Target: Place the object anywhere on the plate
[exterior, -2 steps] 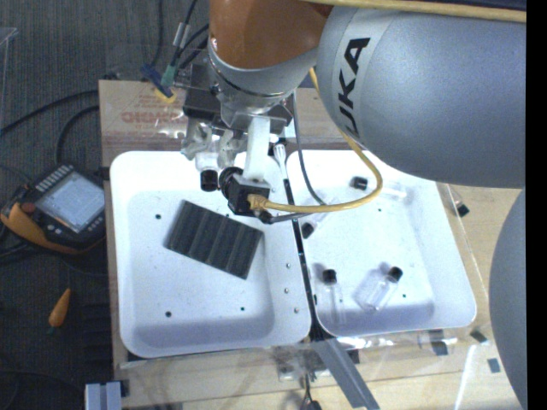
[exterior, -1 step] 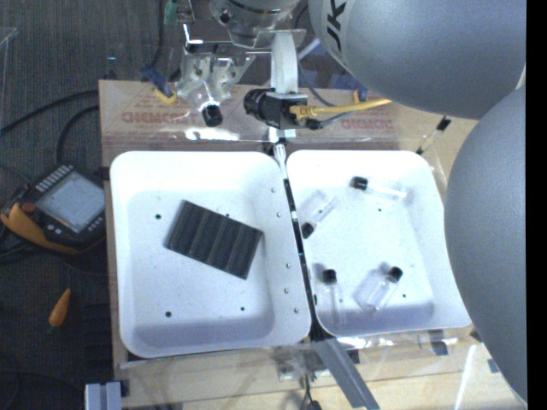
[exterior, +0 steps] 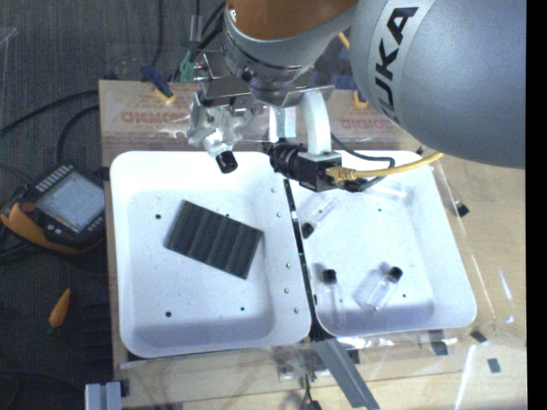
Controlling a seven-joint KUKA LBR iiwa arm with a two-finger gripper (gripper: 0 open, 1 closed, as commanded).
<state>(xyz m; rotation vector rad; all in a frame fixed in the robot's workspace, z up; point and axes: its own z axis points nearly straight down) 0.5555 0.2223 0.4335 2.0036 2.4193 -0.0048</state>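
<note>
A dark ridged rectangular plate (exterior: 214,239) lies tilted in the left bin (exterior: 145,331). My gripper (exterior: 219,140) hangs over the far edge of that bin, beyond the plate's far corner. It is shut on a small clear vial (exterior: 220,150) whose black cap points down and to the right. The vial is in the air, clear of the plate and the bin floor. The arm's orange band and grey body cover the top of the view.
The right bin (exterior: 444,306) holds three more clear vials with black caps (exterior: 376,287) (exterior: 327,282) (exterior: 316,216). A black connector with a yellow cable (exterior: 342,174) hangs over the wall between the bins. A handheld controller (exterior: 60,207) lies left of the bench.
</note>
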